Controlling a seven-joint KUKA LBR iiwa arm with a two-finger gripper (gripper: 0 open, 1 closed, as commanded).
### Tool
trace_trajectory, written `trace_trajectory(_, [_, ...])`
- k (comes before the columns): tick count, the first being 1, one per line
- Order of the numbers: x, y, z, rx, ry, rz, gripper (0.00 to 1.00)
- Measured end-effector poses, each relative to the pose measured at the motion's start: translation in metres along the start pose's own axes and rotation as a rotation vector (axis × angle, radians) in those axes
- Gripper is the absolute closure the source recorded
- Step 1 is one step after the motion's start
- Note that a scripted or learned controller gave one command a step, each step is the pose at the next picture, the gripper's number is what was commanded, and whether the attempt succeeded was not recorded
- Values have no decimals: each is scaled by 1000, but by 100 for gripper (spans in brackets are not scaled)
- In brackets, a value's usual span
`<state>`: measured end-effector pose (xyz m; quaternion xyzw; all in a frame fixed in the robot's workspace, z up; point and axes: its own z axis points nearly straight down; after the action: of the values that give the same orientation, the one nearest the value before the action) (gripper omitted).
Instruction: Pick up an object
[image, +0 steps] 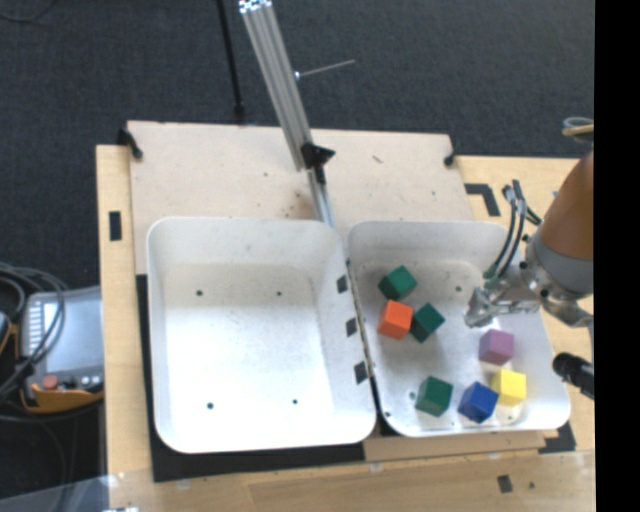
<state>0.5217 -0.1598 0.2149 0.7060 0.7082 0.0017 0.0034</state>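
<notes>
The right bin holds several small blocks. A green block lies near its middle, with an orange block and another green block just below it. A third green block, a blue block and a yellow block sit along the front wall. A purple block lies at the right. My gripper hangs just above and left of the purple block, close to the bin floor. Nothing shows between its fingers.
The left bin stands beside the right one, sharing a middle wall. A slanted aluminium post rises from behind the bins. A grey control box with cables sits off the bench at the left.
</notes>
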Motion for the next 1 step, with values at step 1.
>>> trace_trajectory(1, [-1,1,-15,3,2,-2,100])
